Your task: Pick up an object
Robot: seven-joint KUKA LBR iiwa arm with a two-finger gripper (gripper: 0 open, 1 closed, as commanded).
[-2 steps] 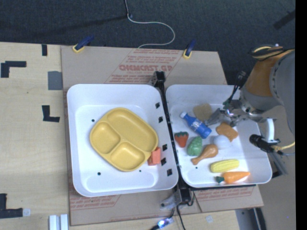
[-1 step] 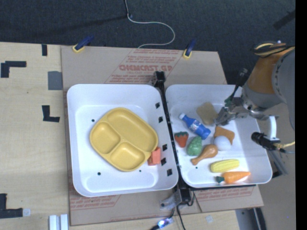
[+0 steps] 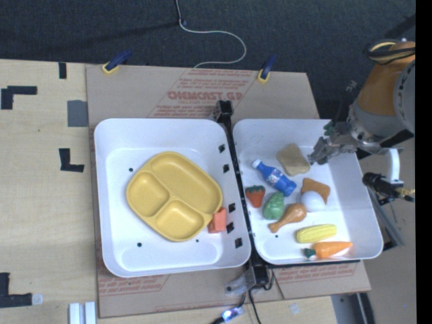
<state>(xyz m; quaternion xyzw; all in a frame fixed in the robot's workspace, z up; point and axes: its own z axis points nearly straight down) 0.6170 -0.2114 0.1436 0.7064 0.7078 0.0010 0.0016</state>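
Two shallow white bins side by side on a wooden tabletop [image 3: 40, 201], over a sheet of brown cardboard [image 3: 202, 93] clipped at its far edge. Left bin [image 3: 108, 140]: a yellow divided plate [image 3: 174, 196] lying flat near the middle, an orange block [image 3: 218, 221] touching its near right edge. Right bin [image 3: 364, 228]: a blue bottle [image 3: 274, 177] with a white cap, lying tilted; a tan bread-like piece [image 3: 293, 158] just beyond it, toward the far wall; a red strawberry-like toy [image 3: 254, 196] and a green vegetable toy [image 3: 274, 206] just beside each other near the bin's left wall; a brown drumstick toy [image 3: 289, 217] to the right of the green one; a white egg-like ball [image 3: 312, 200] touching an orange wedge [image 3: 317, 187]; a yellow corn cob [image 3: 316, 233] and, nearer the front wall, an orange carrot [image 3: 329, 249] with a green tip. Grey arm [image 3: 385, 106] with an orange band entering from the right, above the right bin's far right corner. Tool [image 3: 320, 151] low over the bin, just right of the bread-like piece, nothing visibly between the fingers; released or clenched, cannot tell at this size. A white cable [image 3: 216, 42] looping across the dark floor beyond the tabletop.
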